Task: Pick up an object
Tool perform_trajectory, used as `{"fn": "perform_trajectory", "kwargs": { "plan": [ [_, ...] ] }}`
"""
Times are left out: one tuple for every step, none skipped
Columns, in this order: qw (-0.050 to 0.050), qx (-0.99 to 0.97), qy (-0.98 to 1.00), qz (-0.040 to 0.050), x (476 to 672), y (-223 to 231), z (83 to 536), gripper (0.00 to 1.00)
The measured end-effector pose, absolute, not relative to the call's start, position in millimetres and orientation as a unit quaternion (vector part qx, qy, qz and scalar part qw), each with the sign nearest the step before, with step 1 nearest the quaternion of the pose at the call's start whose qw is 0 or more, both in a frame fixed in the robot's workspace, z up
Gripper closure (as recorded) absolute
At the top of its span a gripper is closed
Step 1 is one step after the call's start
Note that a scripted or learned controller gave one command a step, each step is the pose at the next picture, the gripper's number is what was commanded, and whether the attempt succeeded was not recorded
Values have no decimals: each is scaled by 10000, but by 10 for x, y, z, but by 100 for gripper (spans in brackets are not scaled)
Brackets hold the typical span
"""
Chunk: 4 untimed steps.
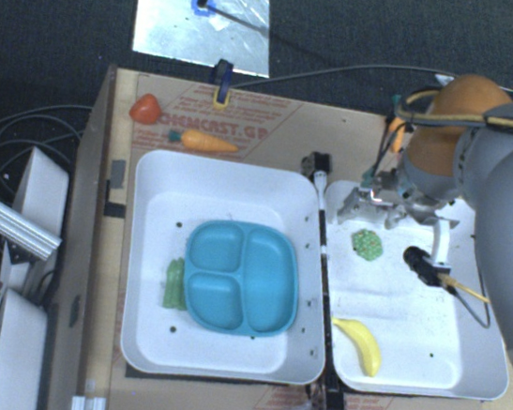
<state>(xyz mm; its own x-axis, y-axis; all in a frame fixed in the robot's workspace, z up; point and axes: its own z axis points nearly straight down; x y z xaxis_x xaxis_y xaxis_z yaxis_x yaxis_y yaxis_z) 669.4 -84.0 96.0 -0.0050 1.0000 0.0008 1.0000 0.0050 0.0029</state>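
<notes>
Tool [376,207] over right bin [476,358], just above green broccoli [367,244], finger spread unclear, nothing visibly held

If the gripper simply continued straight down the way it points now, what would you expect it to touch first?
Most likely the green broccoli-like piece on the floor of the right bin: the gripper hangs just above it. Depth is hard to judge from this slanted view, so it might land on bare floor beside it.

Blue divided plate [241,278], green piece [174,284] beside it — yellow banana [360,345], speckled green lump [367,244], white bins [161,176], orange carrot [204,142].
</notes>
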Motion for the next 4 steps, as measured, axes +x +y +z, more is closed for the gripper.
{"fn": "perform_trajectory", "kwargs": {
  "plan": [
    [9, 7065, 7077, -2, 6511, -1142, 844, 0],
    [5, 7056, 7086, 4, 6486, -978, 847, 0],
    [5, 7064, 7078, 1, 6383, -1010, 846, 0],
    [14, 7059, 7083, 12, 6394, -1007, 957, 100]
  ]
}}
